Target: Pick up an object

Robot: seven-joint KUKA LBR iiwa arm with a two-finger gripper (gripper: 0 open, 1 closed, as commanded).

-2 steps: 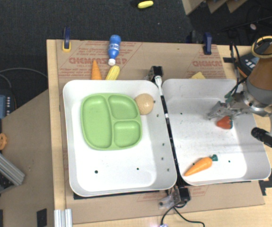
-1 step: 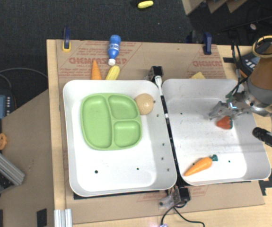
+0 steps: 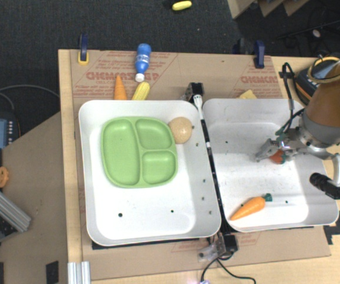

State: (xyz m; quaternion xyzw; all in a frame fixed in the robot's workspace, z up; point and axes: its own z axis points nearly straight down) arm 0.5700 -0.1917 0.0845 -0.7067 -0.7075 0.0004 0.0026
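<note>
While the gripper sits low in the right bin, its fingers seemingly pinching a small red object, the carrot lies apart, nearer.

Cardboard-topped bench, two shallow white bins side by side on it, left bin, right bin, behind the bins a blue-and-white bottle, small orange carrot, yellow corn piece

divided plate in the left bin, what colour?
Light green. The divided plate has three compartments and lies in the white left bin, clearest in the camera view.
</note>
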